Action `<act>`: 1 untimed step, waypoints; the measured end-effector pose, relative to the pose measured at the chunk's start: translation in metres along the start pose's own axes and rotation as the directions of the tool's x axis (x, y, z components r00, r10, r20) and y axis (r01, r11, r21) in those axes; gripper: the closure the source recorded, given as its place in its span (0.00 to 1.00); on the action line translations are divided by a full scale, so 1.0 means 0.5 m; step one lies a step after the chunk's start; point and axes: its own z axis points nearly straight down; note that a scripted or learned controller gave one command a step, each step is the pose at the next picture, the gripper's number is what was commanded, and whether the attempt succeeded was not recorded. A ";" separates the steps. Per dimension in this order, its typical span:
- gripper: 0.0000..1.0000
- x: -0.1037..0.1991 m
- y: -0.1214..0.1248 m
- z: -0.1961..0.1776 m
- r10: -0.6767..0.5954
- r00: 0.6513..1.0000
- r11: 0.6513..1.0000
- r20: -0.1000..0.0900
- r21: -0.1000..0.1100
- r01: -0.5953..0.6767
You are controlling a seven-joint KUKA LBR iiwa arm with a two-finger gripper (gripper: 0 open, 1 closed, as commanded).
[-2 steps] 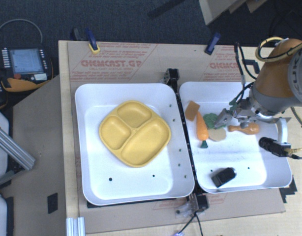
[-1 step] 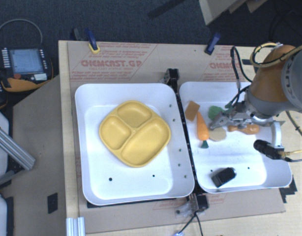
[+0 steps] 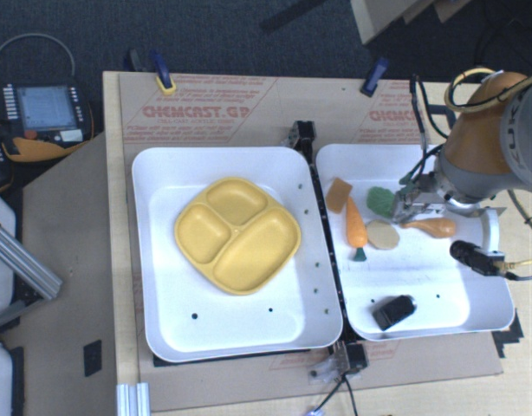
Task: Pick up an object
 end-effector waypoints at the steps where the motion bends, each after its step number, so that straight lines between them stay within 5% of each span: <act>1: 1.00 -0.016 0.010 -0.093 0.000 1.000 1.000 0.000 0.012 0.000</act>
